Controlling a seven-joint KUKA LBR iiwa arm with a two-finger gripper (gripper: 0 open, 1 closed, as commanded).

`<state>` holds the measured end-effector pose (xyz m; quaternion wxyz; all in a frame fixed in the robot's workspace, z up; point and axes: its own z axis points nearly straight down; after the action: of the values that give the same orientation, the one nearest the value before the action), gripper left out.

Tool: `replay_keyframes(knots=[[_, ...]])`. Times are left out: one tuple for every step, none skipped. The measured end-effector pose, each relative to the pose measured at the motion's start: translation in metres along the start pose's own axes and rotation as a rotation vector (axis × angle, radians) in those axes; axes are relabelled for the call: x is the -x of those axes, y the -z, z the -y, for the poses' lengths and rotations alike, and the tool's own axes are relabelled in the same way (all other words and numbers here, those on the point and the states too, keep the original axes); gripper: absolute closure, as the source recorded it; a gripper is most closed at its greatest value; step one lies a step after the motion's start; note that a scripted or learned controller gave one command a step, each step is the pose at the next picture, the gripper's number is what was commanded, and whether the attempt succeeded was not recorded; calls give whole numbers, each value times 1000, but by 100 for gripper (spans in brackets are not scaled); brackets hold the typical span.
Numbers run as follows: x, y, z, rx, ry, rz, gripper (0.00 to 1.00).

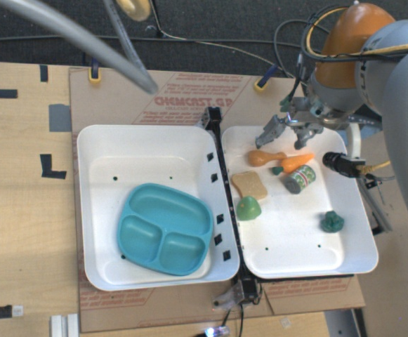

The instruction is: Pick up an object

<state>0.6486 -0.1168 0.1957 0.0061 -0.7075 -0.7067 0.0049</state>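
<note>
Hovering over the far end of the right bin [358, 255], the gripper [286, 135] has its 2 fingers spread and holds nothing. Just below it lies the carrot [298, 162], long axis running left-right, tilted slightly, beside the can [300, 179].

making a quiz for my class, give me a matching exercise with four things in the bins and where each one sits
Things:
1. tray
2. carrot
3. can
4. dark green lump

Places:
A. near the right bin's right wall, apart from the other things
B. in the left bin
C. just below the carrot
D. under the gripper, near the right bin's far edge

Pairs: 1-B, 2-D, 3-C, 4-A
</note>
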Motion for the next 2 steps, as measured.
replay_keyframes(knots=[[0,9,-3,14,3,2,0],[-2,-45,8,9,3,2,0]])
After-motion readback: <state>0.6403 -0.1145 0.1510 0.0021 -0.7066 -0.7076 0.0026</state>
